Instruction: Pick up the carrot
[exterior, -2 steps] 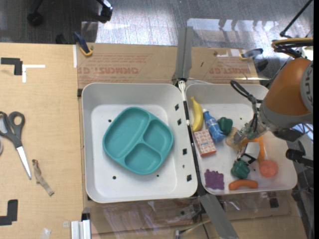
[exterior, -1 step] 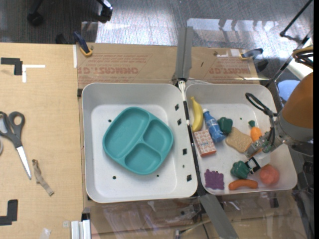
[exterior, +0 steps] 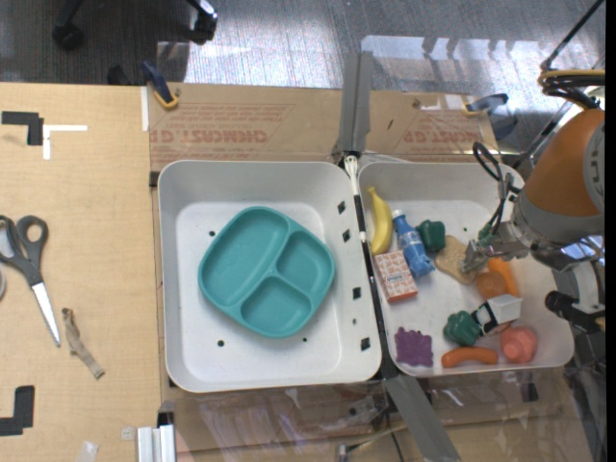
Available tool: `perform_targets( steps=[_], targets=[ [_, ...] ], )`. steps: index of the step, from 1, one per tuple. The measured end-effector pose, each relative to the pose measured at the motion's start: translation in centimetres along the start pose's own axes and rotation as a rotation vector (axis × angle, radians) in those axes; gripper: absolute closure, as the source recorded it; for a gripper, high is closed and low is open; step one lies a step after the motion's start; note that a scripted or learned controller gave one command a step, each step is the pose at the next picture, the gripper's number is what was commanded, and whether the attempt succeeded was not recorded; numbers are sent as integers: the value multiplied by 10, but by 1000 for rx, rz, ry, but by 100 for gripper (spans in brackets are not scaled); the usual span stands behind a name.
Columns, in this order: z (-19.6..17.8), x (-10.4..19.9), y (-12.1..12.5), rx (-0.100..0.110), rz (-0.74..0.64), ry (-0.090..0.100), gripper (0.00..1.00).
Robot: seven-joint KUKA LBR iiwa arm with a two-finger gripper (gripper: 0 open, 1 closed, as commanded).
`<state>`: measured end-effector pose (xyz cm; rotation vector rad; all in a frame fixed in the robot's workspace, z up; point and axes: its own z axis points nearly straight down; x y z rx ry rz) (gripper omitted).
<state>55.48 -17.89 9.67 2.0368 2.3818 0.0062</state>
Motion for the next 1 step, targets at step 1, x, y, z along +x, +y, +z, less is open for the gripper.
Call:
perform_targets(
  steps=[1],
  targets=[
    [-75,11,42,6,-353,1,100]
  ],
)
